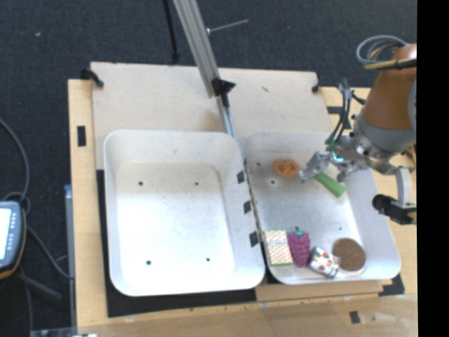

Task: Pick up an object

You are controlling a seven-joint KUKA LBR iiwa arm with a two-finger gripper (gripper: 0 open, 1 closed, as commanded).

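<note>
A green oblong piece (pixel 330 184) lies tilted in the right bin (pixel 365 209), near that bin's right wall and toward its far edge, and the gripper (pixel 317 168) sits right over its upper end; whether the fingers are spread, closed or clasping the green piece cannot be told from this slanted view. Just left of the gripper, near the far edge of the same bin, rests a small orange pretzel-like item (pixel 285 168), apart from the green piece. Along the bin's near edge a row of things lies close together: a pale boxed item (pixel 278 248) by the near-left corner, a magenta berry-shaped toy (pixel 299 247) touching it, a small red-and-white patterned can (pixel 323 262) on its side, and a brown round disc (pixel 349 254) toward the near-right corner. The left bin (pixel 119 188) stands just beside the right one, their walls meeting along the middle of the bench (pixel 175 93). The arm (pixel 389 111), with its orange band, leans in over the right bin's far-right corner.
</note>
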